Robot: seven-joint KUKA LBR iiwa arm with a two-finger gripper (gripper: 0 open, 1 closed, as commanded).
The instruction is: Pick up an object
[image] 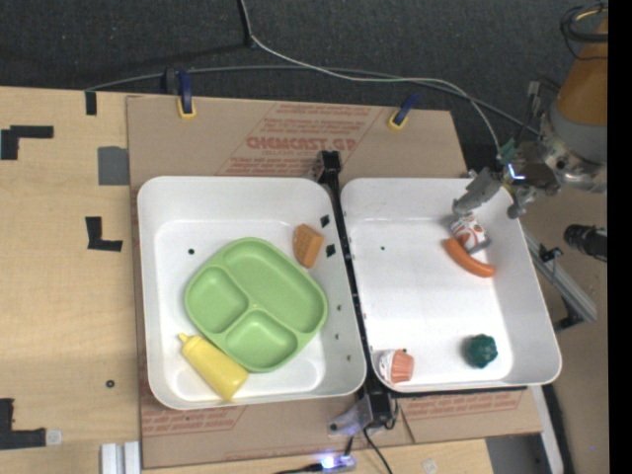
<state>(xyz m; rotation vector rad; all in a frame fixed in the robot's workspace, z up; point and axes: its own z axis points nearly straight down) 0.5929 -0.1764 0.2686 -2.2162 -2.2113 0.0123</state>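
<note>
My grey two-finger gripper [491, 194] hangs over the right white bin's [434, 309] far corner.
Fingers spread, holding nothing; the orange sausage-shaped toy [468, 257] lies just below them in that bin.

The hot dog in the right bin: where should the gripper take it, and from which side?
Probably mid-length, from straight above, fingers closing across its narrow width. The hot dog lies flat and slanted near the right bin's far right corner, so the fingers should turn to its slant. A small red-and-white item touches its upper end; the lower half looks freer. The gripper is just above it.
</note>
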